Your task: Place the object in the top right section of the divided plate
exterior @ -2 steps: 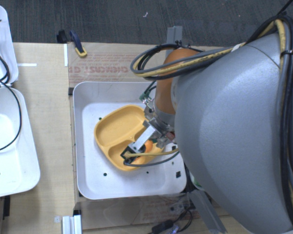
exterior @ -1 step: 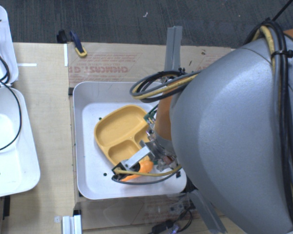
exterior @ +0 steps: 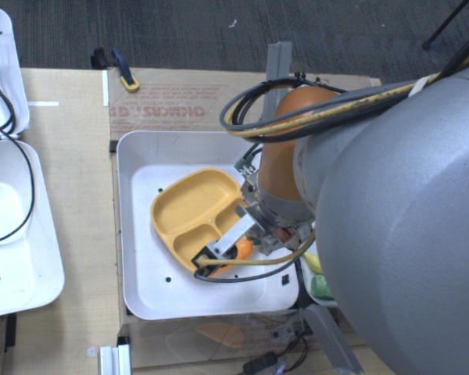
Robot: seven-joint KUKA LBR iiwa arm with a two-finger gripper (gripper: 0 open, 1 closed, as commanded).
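Plate: yellow divided plate [exterior: 189,205] lies left of centre in the right bin [exterior: 141,233], tilted on the diagonal.
Object: small orange object [exterior: 243,248] sits at the plate's lower right edge, just beside the gripper [exterior: 256,239]; whether it rests in a compartment or on the bin floor, cannot tell.
Grip state: cannot tell, the wrist hides it.
Obstruction: the arm [exterior: 391,209] covers the bin's right side and the plate's right rim.
Surroundings: green thing [exterior: 322,287] peeks out under the arm at the bin's right edge.
Left bin [exterior: 31,272]: a black cable [exterior: 22,201] loops across it.
Bench: printed cardboard [exterior: 172,104] behind the bin, a blue and yellow clamp [exterior: 125,73] at its corner.
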